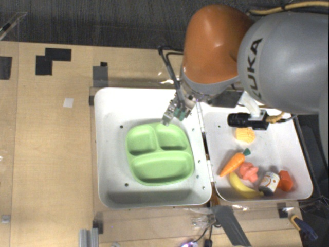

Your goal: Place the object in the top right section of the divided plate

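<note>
1. Lettering first: the grey arm (288, 50) has "KUKA" in black running up its side, right of the orange band (213, 40). That's the only writing I can read. The little white container (269, 181) has a label, but it's too small to make out.
2. The pincer (172, 114) hangs over the left bin (110, 138), at the far edge of the green divided plate (159, 161). The plate's top right section (172, 138) is just beside the tip, on the nearer side of it.
3. The toys all sit in the right bin (295, 138), off to the pincer's right and lower in the view: corn (245, 134), carrot (232, 163), banana (242, 187), a pink piece (249, 172) and a red piece (286, 181). Honestly can't say which one the task means.
4. Hard bits: the pincer is tiny and blurry here, so I can't tell whether it's apart or together. The arm's bulk hides the far edge of the right bin, and the arm itself is cut off at the top and right.
</note>
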`<control>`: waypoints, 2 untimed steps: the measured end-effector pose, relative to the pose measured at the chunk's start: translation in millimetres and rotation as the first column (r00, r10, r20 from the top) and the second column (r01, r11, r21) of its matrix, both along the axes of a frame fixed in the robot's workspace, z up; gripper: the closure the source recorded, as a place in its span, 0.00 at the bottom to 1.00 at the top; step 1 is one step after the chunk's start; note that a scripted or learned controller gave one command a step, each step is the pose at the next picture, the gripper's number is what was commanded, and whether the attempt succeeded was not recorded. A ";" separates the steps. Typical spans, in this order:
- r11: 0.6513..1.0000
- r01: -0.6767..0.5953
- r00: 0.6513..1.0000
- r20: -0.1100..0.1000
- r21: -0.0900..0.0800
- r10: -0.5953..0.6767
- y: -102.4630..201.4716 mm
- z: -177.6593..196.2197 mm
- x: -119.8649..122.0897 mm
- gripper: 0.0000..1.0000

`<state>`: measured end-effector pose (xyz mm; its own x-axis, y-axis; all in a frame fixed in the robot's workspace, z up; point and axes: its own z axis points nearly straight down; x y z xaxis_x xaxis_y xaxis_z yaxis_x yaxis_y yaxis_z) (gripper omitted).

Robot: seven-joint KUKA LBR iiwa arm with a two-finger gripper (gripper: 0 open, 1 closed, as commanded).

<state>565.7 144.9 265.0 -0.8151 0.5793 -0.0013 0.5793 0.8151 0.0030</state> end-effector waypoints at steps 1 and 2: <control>0.998 0.067 0.998 0.002 0.001 -0.067 -3.2 53.4 -0.9 1.00; 0.978 -0.210 0.978 0.000 0.000 0.210 24.8 7.6 -66.1 1.00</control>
